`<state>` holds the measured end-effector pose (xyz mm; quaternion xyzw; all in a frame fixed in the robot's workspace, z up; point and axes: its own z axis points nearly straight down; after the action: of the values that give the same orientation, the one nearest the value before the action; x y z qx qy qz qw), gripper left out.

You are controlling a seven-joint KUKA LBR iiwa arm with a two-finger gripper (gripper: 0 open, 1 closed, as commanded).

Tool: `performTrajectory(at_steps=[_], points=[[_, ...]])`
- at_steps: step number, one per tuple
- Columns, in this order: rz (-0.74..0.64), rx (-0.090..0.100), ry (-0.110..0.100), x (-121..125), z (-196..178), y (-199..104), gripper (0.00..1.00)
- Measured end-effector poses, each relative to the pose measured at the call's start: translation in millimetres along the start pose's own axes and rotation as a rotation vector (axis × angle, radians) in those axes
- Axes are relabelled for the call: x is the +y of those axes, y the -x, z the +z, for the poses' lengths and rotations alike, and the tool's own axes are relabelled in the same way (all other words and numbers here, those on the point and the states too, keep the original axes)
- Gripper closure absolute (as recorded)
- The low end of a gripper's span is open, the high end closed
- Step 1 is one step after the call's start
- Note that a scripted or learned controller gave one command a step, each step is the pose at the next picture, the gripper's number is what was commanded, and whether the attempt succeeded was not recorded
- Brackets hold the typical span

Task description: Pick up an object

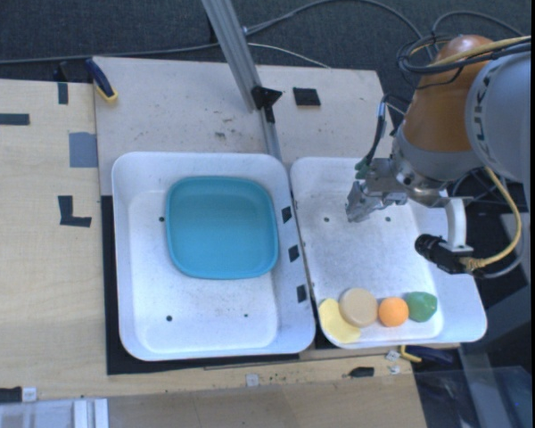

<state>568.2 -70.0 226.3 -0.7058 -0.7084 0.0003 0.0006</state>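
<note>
Gripper [360, 205] hangs over the right bin's [385, 257] far half; finger spread is unclear, nothing seen between them. Orange ball [392, 312], green piece [421, 305], tan disc [358, 308] and yellow piece [333, 323] line its near edge.

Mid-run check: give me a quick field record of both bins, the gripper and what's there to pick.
left bin: holds a blue plate
right bin: four small items along its near edge
items, left to right: yellow piece, tan disc resting partly on it, orange ball, green item
gripper: over the right bin's far part, apart from the items
held: nothing visible
</note>
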Motion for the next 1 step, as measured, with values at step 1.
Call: performTrajectory(at_steps=[1], points=[[-0.002,0.001,0.001,7.7,-8.0,-57.5,1.0]])
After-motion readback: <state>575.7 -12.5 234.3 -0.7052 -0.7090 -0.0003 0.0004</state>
